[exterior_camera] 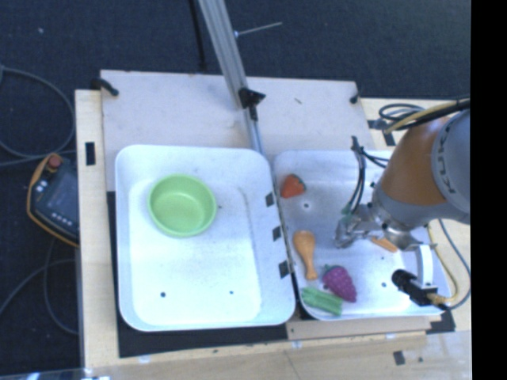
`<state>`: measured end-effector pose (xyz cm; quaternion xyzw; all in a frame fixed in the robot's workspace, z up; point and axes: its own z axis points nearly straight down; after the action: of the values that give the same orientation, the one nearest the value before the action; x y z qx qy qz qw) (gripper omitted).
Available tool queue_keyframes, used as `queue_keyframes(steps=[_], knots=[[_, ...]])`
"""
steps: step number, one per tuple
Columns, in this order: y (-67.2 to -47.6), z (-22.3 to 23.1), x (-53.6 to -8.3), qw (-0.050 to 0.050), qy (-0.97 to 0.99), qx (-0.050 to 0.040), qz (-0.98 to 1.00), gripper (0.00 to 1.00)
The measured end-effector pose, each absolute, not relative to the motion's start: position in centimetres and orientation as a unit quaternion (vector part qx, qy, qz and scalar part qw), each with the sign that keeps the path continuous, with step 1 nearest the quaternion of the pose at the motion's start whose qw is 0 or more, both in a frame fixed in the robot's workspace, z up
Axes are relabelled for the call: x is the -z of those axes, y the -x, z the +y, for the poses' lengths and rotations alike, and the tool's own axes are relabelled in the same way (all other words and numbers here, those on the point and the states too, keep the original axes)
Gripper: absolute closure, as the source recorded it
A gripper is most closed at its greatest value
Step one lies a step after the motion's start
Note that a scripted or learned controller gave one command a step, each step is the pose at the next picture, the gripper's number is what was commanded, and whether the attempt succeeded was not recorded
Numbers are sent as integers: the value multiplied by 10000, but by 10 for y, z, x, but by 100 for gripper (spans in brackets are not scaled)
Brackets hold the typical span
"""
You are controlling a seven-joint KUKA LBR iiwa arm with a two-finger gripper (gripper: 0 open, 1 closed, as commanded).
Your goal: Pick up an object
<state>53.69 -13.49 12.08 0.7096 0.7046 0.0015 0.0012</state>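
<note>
In the right bin (321, 176) lie a red-orange strawberry-like toy (292, 185) near the far left corner, a tan drumstick-shaped piece (305, 251) at the left side, a purple bunch of grapes (340, 282) and a green vegetable piece (322, 300) at the near edge. My gripper (346, 234) hangs low over the middle of this bin, to the right of the drumstick and above the grapes. An orange piece (386, 244) peeks out just right of the gripper.
The left bin (198, 291) holds a light green bowl (183, 204) in its far left part. A slanted metal pole (226, 46) rises behind the bins. The arm's orange band (412, 169) covers the right bin's right side.
</note>
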Motion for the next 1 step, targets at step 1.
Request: queue_keyframes(steps=[1], knots=[[-547, -129, -177, 34, -7056, -23, 7086, 100]])
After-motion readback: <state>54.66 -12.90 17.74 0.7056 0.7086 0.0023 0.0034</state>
